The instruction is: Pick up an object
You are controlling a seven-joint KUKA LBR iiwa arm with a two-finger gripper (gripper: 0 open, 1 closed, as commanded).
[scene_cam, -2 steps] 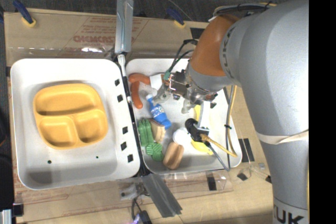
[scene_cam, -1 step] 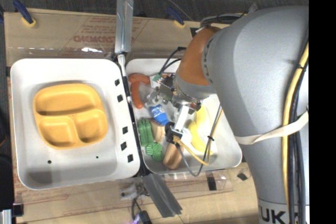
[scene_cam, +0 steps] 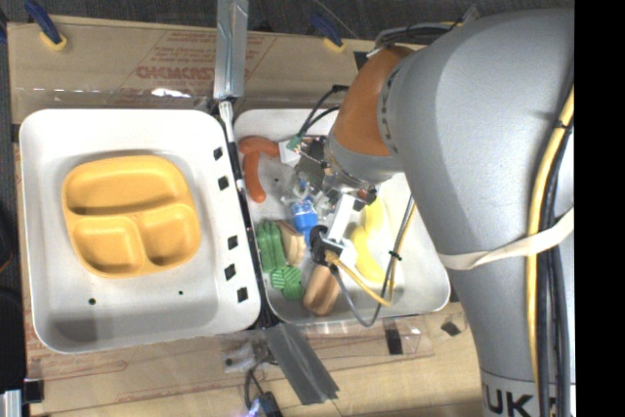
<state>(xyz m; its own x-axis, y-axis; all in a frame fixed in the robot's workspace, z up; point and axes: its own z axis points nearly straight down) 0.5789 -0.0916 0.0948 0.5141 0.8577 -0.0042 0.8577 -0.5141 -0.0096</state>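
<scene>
**Grey arm (scene_cam: pixel 488 161) down in cluttered right bin (scene_cam: pixel 428 280)**

Obs: gripper (scene_cam: pixel 311 205) low in bin, by blue item (scene_cam: pixel 305 215); open or closed, can't tell. Risk: green piece (scene_cam: pixel 270 247) & yellow obj (scene_cam: pixel 369 244) crowd close, so grab may slip or snag a neighbour.

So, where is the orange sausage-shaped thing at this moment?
In the camera view, the orange sausage-shaped thing lies in the right bin, in its upper left corner, above the green items.

tray (scene_cam: pixel 127 215): matt yellow plastic | bins (scene_cam: pixel 59 308): smooth white plastic | arm (scene_cam: pixel 498 122): grey, semi-gloss
</scene>
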